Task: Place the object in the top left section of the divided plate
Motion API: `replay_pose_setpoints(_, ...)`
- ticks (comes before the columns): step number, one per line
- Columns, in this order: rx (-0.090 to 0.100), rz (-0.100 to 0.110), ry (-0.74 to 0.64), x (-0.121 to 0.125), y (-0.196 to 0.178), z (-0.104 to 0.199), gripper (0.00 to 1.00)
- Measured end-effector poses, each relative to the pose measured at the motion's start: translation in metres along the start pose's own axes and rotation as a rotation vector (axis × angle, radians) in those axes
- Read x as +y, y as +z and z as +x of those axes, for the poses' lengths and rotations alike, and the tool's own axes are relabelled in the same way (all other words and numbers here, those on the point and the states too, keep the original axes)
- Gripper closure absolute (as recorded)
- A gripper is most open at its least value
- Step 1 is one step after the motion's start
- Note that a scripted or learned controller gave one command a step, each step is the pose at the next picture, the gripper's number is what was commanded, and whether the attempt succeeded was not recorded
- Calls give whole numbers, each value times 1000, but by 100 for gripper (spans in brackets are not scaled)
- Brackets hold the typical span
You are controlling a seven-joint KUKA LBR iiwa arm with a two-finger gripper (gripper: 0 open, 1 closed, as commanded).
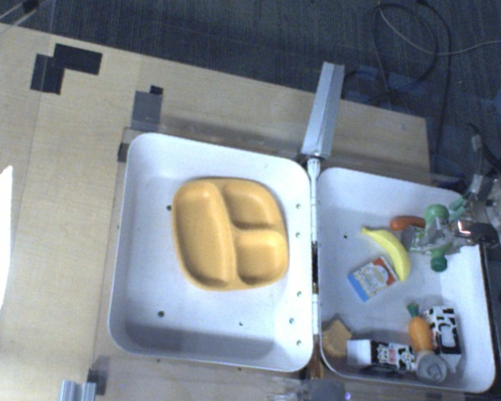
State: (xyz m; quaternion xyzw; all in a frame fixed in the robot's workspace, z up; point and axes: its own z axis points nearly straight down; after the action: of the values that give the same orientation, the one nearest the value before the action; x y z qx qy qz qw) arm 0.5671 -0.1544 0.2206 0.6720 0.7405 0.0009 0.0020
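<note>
**Arm at the right bin, divided plate waiting in the left**

We see two shallow white bins side by side on a pale wooden bench. In the left bin (131, 318) lies the yellow divided plate (230, 233), its three hollows bare: one long section on the left and two smaller ones on the right.

The right bin (479, 371) holds the loose things. A yellow banana (391, 249) lies near the middle top, with an orange-red item (407, 223) just beside its upper end. Below the banana sits a small carton (372, 278) with a blue and red printed face; we cannot read its lettering. Along the bottom edge lie a tan piece (335, 336), a white bottle with a dark label (384, 355) whose writing is too small to read, and a grey round lid (432, 370). A black-and-white patterned box (444, 327) rests just above them, touching a small orange thing (420, 332).

The gripper (438, 238) reaches in from the right at the bin's upper right part, next to green pieces (437, 217). The view is too blurred there to show whether it has anything in its grasp. Which thing is meant for the plate we cannot tell; all of them lie in the right bin.
</note>
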Motion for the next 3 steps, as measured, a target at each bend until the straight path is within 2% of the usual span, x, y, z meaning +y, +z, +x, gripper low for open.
replay_pose_setpoints(1,3,4,-178,50,82,58,100)
replay_pose_setpoints(2,2,1,-157,69,37,132,100)
replay_pose_setpoints(3,8,23,-273,119,41,211,100)
